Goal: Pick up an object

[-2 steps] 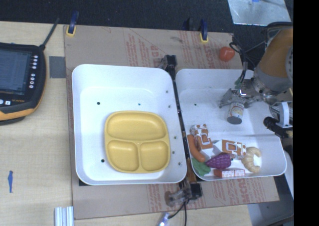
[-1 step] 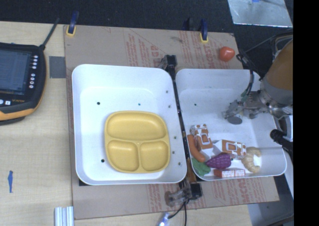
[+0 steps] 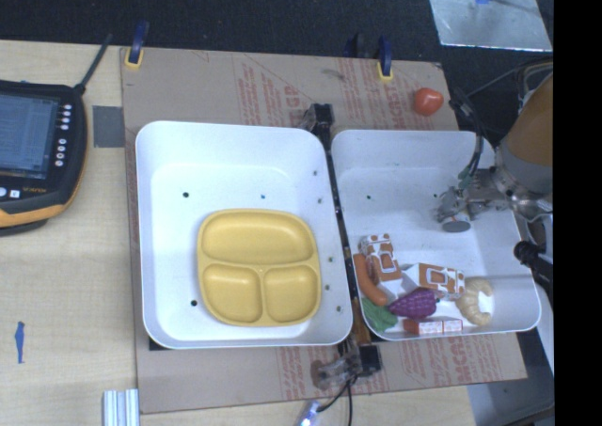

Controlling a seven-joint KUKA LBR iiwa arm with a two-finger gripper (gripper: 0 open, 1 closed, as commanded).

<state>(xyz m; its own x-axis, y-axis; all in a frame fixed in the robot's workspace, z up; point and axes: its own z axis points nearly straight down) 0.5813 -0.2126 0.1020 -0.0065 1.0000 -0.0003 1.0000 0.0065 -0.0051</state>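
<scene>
The right bin (image 3: 414, 156) holds a pile of small toy foods along its near side: an orange-and-white carton (image 3: 380, 252), a carrot (image 3: 368, 280), purple grapes (image 3: 413, 302), a green piece (image 3: 377, 315), a second carton (image 3: 441, 277), a pale bread-like piece (image 3: 477, 300) and a red-and-white packet (image 3: 435, 326). My gripper (image 3: 456, 214) hangs over the right half of this bin, above bare floor behind the pile, reaching in from the right. Nothing shows between its fingers.
The left bin (image 3: 169, 161) holds a yellow three-compartment plate (image 3: 259, 265). A small red ball (image 3: 428, 101) lies on the cardboard behind the right bin. A handheld control pad (image 3: 33, 151) rests at the far left of the bench.
</scene>
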